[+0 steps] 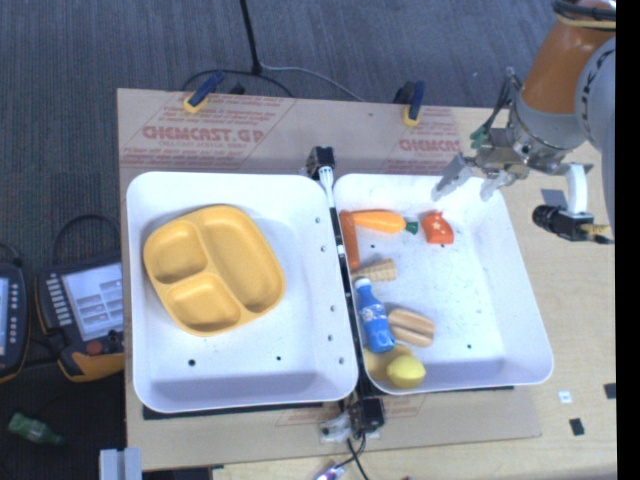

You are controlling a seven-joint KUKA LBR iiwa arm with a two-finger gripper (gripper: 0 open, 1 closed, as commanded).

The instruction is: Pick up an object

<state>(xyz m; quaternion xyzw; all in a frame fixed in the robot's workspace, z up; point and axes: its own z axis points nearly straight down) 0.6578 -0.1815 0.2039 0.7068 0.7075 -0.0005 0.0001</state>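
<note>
We see the gripper above the far right corner of the right bin, hanging from the grey arm with its orange band. Its two fingers are spread apart and nothing is between them, so the claw is open and holds no object.

The things to pick lie in the right bin, mostly along its left side. A carrot lies at the far left of this bin, and a small red-orange piece sits just beside the carrot's green end, a little below the gripper. Under the carrot we see a small tan cone-like piece. A blue bottle lies nearer to us, and a hot dog is just beside it on the right. A yellow lemon rests in the near left corner of the bin, close to the bottle's base.

The left bin bears a yellow divided plate with three compartments. Both bins stand on a brown board, which two clamps hold at the far edge.
</note>
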